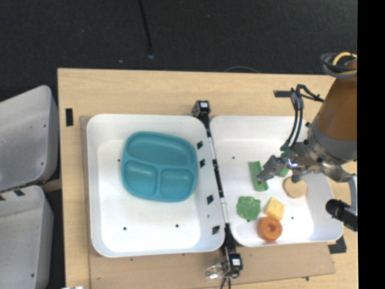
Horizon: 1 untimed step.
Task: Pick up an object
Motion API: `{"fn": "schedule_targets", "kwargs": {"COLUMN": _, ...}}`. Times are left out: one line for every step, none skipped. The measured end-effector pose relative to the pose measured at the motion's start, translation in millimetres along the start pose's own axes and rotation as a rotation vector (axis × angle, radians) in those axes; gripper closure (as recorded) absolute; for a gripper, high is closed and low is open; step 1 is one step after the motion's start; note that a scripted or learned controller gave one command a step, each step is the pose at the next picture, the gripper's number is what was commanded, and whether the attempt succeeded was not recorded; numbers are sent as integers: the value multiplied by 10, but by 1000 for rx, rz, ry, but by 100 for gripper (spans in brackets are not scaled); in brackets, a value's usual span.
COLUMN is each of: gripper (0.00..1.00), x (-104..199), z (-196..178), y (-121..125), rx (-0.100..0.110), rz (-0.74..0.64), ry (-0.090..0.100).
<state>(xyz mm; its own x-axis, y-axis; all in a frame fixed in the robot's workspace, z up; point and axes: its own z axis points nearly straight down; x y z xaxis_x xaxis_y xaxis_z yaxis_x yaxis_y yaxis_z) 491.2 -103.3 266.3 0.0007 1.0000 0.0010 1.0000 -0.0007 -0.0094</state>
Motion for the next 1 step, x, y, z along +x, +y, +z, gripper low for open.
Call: {"fn": "schedule_targets", "kwargs": {"gripper": 0, "x": 2, "z": -55, "y": 20, "rx": -12, "rz": -3, "ry": -2}}
